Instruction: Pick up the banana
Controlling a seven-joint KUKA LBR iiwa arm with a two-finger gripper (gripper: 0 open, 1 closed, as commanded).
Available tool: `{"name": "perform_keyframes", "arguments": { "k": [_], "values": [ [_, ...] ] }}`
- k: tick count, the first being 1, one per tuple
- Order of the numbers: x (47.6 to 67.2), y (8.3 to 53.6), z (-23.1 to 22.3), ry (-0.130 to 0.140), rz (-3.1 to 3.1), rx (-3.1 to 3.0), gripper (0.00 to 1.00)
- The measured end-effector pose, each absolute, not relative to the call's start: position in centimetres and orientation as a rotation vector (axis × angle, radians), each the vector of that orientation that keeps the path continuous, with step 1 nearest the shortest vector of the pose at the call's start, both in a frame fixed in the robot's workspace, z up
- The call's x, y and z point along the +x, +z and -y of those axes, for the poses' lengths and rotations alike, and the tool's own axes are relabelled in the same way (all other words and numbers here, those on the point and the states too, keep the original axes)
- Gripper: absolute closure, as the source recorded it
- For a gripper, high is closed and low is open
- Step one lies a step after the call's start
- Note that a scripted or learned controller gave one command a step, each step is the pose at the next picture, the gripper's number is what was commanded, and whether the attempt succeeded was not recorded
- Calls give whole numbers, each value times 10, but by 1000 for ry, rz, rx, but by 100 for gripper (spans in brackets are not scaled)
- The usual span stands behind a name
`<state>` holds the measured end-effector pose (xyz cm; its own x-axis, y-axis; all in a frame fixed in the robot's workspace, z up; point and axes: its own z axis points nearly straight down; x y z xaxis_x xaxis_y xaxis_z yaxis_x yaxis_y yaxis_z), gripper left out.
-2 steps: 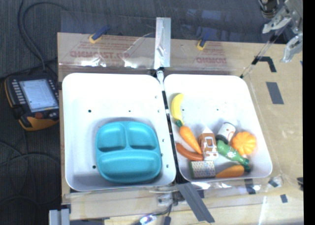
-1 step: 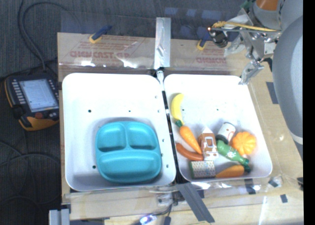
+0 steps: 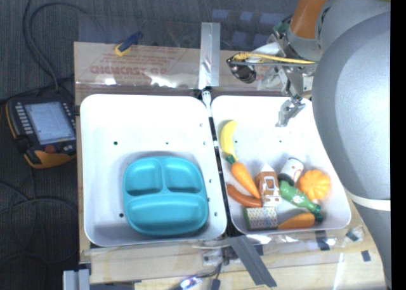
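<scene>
The claw (image 3: 290, 112) hangs over the right bin's (image 3: 317, 131) far corner; I cannot tell its state. It carries nothing. The banana (image 3: 227, 136) lies at its 8 o'clock, along the bin's left wall, touching a carrot (image 3: 243, 178), so the approach seems not begun.

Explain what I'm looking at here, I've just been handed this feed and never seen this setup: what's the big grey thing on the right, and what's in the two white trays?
This is one fixed camera looking down at a slant on a bench. The grey bulk with the orange band is a robot arm reaching in from the right; its gripper hangs above the right bin, with nothing visibly between its fingers. The left bin holds a teal divided plate. The right bin holds toy food: the banana by its left wall, a carrot just below it, a small pumpkin, a green bottle and a few more pieces clustered at the near end. The banana lies untouched.
</scene>
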<state>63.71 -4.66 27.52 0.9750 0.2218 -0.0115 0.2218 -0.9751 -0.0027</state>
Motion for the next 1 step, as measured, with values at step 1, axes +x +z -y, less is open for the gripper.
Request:
{"name": "perform_keyframes", "arguments": {
  "k": [1],
  "values": [
    [637, 279, 48, 37, 353, -3119, 100]
  ]
}}
